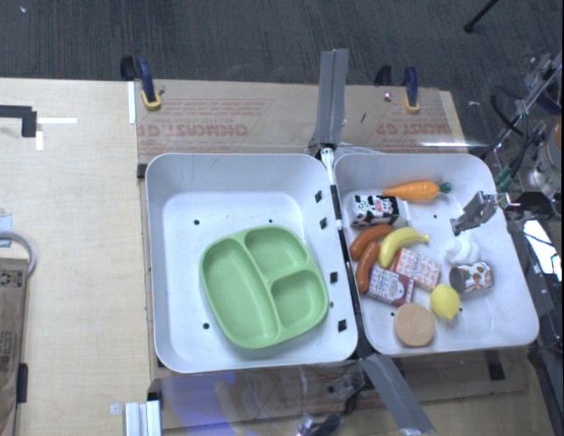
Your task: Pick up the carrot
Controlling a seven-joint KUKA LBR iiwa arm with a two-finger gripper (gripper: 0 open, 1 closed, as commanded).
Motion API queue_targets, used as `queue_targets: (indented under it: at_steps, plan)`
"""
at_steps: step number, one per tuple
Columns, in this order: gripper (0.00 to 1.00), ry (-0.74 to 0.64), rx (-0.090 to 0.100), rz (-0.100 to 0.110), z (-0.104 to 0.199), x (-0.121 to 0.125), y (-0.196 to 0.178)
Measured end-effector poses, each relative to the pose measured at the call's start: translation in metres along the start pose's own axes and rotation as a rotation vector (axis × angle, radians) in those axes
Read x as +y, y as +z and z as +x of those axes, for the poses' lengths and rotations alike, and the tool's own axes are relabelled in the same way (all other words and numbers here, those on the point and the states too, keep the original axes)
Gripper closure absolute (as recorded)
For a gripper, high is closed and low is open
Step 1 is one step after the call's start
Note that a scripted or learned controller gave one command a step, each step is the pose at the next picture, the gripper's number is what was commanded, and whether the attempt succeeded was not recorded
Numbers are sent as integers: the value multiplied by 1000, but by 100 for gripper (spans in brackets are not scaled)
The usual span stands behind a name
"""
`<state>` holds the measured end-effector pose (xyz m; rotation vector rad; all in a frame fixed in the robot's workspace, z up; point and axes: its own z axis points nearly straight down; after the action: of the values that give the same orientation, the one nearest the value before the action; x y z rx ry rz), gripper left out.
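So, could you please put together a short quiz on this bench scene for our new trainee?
1. True or false: the carrot lies in the same bin as the green plate.
2. Which lies nearest the carrot? A) lemon B) cow-print carton C) round cookie
3. Fill in: the end effector sits to the carrot's ____ in the camera view.

Key: 1. False, it lies in the right bin, while the plate lies in the left bin. 2. B. 3. Right, slightly lower in the picture.
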<state>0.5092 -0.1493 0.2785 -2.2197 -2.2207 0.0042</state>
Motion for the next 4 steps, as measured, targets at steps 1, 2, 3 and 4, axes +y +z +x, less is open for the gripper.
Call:
queue_targets:
  at_steps: [1, 2, 3, 4]
  plan:
    - [0, -261, -1, -3, 3, 102, 56]
    - [0, -409, -1, -5, -7, 150, 137]
    - [0, -552, -11, -19, -14, 156, 170]
    - [100, -551, -10, -18, -14, 155, 167]
